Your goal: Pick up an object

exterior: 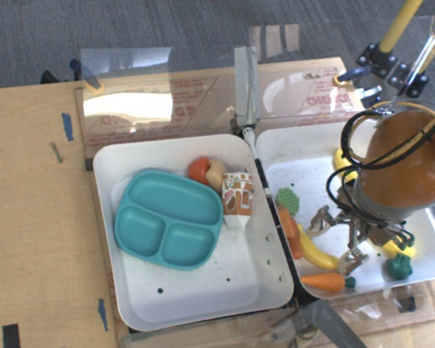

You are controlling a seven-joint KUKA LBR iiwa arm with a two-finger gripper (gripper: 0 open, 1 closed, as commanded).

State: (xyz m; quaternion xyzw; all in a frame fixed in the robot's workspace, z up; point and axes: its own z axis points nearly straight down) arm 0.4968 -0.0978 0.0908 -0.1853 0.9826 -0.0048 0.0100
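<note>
Camera view: one teal tray in the left bin. One banana, two carrots. The gripper is wide, holding nothing.

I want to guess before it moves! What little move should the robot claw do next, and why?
Probably lower straight down a bit. The gripper hangs in the right bin with open fingers, nothing between them, and the banana lies just beside and under it.
</note>
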